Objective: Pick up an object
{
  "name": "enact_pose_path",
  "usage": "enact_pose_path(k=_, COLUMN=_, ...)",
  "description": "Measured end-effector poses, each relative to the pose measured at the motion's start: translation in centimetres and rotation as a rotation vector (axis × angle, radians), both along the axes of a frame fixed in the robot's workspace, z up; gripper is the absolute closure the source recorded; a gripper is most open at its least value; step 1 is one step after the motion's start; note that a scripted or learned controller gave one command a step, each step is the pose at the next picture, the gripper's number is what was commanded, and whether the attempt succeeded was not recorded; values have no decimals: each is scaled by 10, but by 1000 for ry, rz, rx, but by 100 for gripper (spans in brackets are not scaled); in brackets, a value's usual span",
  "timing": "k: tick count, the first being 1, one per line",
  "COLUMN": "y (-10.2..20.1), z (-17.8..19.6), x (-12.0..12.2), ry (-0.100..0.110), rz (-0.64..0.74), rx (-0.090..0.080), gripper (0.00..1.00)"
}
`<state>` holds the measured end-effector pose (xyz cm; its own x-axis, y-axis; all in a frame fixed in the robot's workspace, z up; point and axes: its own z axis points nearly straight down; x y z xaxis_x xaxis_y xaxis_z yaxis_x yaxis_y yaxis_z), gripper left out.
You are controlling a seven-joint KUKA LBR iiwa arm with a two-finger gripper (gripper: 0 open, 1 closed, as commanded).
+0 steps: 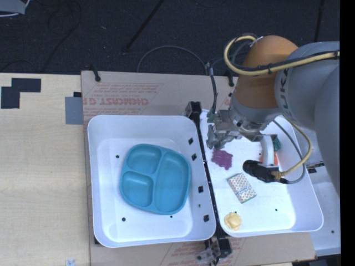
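The yellow lump (233, 221) sits by the right-hand bin's (291, 212) front rim; the gripper (221, 133) — open or closed, I cannot tell — hangs just beside the purple scrap (222, 158), seemingly flat enough to slip a grasp.

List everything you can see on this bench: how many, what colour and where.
left bin: one, white, on the view's left
right bin: one, white, beside it on the view's right
divided plate: one, blue, flat in the left bin
purple piece: one, purple, far left part of the right bin
packet: one, white with coloured specks, middle of the right bin
yellow lump: one, yellow, near left corner of the right bin
small item: one, green and orange, right bin, partly hidden by the arm
arm: one, grey with orange band, from the right
pincer: one, metal, just above the purple piece
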<state>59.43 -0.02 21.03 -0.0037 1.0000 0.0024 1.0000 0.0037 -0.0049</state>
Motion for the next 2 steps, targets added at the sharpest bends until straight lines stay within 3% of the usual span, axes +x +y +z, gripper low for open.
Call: enact_pose_path(k=2, y=106, z=-8, x=-14, ry=1, rz=1, rx=-1, gripper=100)
